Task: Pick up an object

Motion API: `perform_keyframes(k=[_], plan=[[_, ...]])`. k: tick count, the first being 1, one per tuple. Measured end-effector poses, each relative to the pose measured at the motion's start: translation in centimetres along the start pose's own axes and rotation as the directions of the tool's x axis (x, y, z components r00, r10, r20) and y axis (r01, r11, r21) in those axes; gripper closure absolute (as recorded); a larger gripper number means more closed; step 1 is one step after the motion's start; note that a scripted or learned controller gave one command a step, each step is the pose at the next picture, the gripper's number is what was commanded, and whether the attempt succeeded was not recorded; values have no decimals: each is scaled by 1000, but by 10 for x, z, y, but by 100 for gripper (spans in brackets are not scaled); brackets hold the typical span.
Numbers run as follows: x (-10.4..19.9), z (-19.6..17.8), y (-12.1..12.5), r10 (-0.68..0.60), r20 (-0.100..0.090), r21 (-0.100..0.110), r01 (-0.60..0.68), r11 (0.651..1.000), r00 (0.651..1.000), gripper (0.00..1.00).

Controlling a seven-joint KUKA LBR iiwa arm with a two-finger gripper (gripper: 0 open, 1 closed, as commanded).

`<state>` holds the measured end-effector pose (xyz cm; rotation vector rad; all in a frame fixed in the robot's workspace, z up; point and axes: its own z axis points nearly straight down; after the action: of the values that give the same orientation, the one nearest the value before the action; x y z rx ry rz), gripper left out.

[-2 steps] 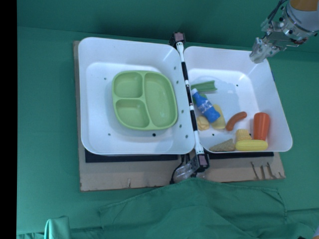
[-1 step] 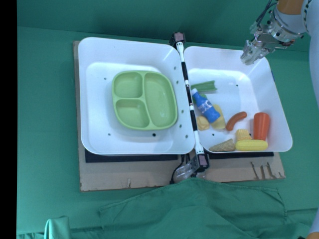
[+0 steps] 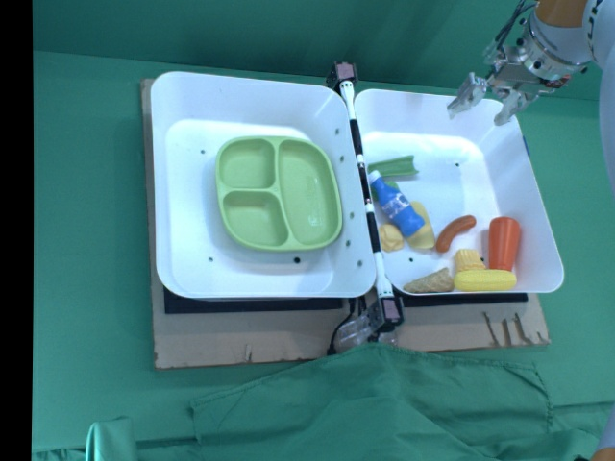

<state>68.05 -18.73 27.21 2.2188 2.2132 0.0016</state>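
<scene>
My gripper [image 3: 487,104] hangs open above the far right rim of the right bin [image 3: 538,214], with nothing between its fingers. Below it in that bin lie several toy foods: a green bean pod [image 3: 392,167], a blue bottle [image 3: 396,205], a red sausage [image 3: 455,232], an orange-red carrot piece [image 3: 504,241], a yellow banana [image 3: 485,280], a corn piece [image 3: 468,259], a waffle cone [image 3: 430,281] and a yellow piece [image 3: 421,236] beside the bottle. All lie well below and to the left of the gripper.
The left bin [image 3: 183,238] holds a light green divided plate [image 3: 279,193]. A black-and-white divider rail [image 3: 363,181] runs between the bins. Crumpled green cloth [image 3: 384,406] lies at the front, over the cardboard base [image 3: 240,349].
</scene>
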Motion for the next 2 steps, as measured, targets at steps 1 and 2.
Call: perform_keyframes(k=[1,2], plan=[[0,78,2,0,0,-4,0,1000,1000,0],[52,-10,-34,-4,-4,-6,4,1000,1000,0]])
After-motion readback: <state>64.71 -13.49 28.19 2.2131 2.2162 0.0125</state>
